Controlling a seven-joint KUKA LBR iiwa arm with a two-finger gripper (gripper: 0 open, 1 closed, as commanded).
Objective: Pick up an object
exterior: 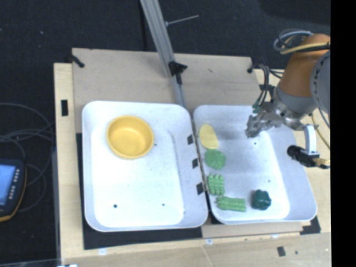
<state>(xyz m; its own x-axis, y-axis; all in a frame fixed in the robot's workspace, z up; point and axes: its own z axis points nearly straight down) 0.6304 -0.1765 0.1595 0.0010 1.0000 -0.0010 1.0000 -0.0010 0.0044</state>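
My gripper (pixel 253 129) hangs over the upper part of the right bin (pixel 278 154), with bare white floor under it. Along that bin's left wall lie a pale yellow piece (pixel 208 136), a round green piece (pixel 215 159) and a ridged green piece (pixel 216 183). A long bumpy green piece (pixel 231 204) and a dark green lump (pixel 261 199) sit near the bin's front edge. All of these lie apart from the gripper, to its left and toward the front.
A yellow bowl (pixel 130 137) sits in the upper left of the left bin (pixel 139 204). A slanted metal pole (pixel 161 38) rises behind the bins. Cables and a black part (pixel 302 154) hang off the arm at the right bin's right edge.
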